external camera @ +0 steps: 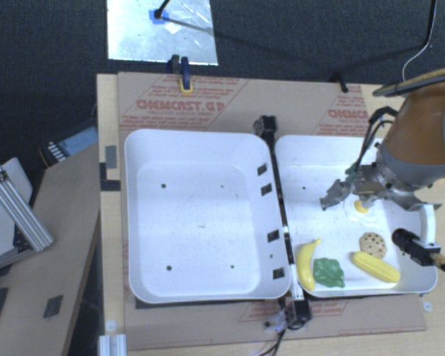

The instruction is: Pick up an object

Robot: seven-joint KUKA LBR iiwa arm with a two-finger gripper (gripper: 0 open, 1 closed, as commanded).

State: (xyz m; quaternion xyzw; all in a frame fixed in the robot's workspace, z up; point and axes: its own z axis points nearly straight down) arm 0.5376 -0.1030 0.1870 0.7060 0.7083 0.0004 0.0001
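Lower right of frame, right bin point(311, 162): banana point(306, 264), green leafy toy point(329, 272), corn cob point(376, 267) and round cookie point(371, 243) clustered along the near wall, all lying loose and within reach for a pick. Hand point(340, 193) hovers mid-bin, above and apart from them; whether it is clenched or released cannot be told. Small yellow item point(361, 206) just beside it, possibly the target. Left bin point(200, 213): bare floor.
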